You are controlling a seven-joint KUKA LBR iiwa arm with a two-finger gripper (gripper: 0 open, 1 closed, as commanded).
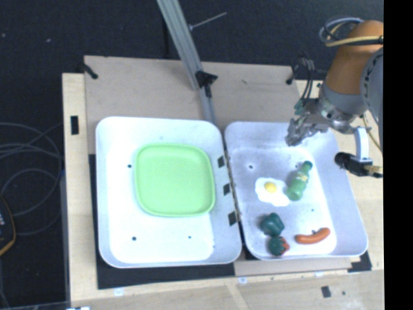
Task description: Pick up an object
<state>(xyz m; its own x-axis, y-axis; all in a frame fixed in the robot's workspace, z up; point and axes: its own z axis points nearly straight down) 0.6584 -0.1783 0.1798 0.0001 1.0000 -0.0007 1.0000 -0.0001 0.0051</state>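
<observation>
1. In the camera view we see the gripper (298, 133) above the right bin's (248, 147) far edge; we cannot tell its opening.
2. We find a green bottle (299, 181), fried egg (271, 190), green pepper (272, 223) and sausage (312, 236) inside.
3. A green plate (174, 179) fills the left bin (113, 173).

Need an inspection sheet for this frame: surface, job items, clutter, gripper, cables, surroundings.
Surface: bench bearing left bin and right bin, side by side.
Job's things: in the right bin, fried egg, green bottle beside it, green pepper, a red-and-green item, sausage.
Clutter: green plate in the left bin.
Grippers: gripper over the right bin's far edge, above the bottle, touching nothing.
Cables: black cables on the floor at left; wiring along the arm.
Surroundings: grey metal pole slanting in from the top; dark floor.
</observation>
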